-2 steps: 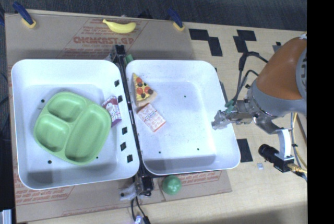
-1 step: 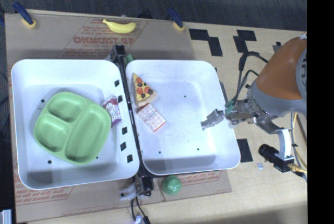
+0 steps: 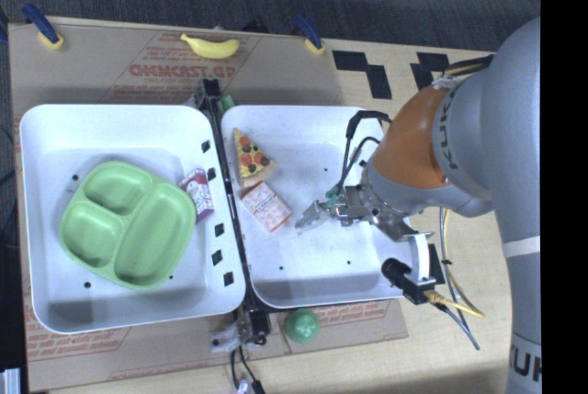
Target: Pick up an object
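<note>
In the right bin (image 3: 303,291) a toy pizza slice (image 3: 250,155) lies near the left wall, with a small pink carton (image 3: 266,206) just below it. My gripper (image 3: 312,216) hangs over the middle of this bin, a short way right of the carton and apart from it, with nothing seen held in it. The grey arm with its orange band (image 3: 418,149) covers the bin's right side. In the left bin (image 3: 46,135) there is a green divided plate (image 3: 129,222), and a dark red packet (image 3: 197,192) rests by its right edge.
A yellow banana (image 3: 211,44) lies on the cardboard behind the bins. A green ball (image 3: 300,325) sits in front of the right bin. Blue clamps (image 3: 43,25) (image 3: 309,32) hold the cardboard's back edge. Cables (image 3: 450,291) trail from the wrist at lower right.
</note>
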You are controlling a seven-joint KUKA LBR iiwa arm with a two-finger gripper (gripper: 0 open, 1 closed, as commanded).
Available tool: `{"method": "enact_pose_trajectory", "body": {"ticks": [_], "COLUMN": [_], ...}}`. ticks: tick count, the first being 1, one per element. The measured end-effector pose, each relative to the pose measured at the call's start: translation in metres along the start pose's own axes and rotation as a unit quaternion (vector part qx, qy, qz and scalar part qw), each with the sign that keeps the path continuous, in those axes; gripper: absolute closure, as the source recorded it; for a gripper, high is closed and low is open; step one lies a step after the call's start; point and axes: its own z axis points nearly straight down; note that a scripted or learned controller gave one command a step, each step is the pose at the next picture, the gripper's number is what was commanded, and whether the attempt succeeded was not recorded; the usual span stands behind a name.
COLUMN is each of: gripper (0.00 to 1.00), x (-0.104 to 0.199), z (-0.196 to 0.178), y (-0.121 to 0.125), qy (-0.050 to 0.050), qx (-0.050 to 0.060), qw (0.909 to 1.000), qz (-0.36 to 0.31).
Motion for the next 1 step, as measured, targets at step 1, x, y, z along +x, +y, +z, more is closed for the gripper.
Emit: {"method": "enact_pose_trajectory", "body": {"ticks": [1], "gripper": [0.0], "x": [-0.0447], "z": [-0.0252], "y": [0.0863], "qy": [-0.001], "qx": [-0.003], "qw": [1.0], "qz": [0.001]}}
